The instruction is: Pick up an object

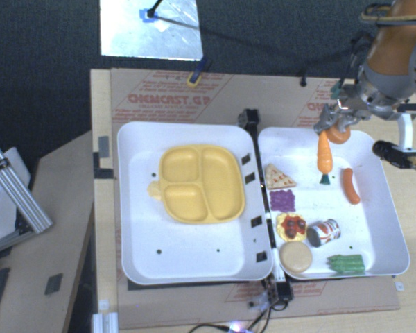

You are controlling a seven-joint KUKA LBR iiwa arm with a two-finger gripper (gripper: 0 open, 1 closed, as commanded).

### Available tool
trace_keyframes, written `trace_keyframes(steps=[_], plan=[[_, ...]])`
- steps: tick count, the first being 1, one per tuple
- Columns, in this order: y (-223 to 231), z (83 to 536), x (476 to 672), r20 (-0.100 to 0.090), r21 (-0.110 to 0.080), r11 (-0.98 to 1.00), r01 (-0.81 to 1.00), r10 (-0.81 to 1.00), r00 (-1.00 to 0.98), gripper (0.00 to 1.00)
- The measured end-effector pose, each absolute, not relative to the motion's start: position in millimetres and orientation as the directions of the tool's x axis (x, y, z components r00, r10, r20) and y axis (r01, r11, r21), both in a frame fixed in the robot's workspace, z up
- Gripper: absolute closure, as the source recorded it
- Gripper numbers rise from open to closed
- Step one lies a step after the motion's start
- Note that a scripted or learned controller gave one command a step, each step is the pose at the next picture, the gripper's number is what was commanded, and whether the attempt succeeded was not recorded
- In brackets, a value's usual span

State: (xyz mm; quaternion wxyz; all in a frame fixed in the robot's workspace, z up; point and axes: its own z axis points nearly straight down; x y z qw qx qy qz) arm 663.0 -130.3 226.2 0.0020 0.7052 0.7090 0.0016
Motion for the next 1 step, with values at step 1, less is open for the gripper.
trace_keyframes(steps=[1], plan=[[-82.9,234.5,642.2,0.001,0.002,0.009,1.0,1.0,-0.009,1.0]])
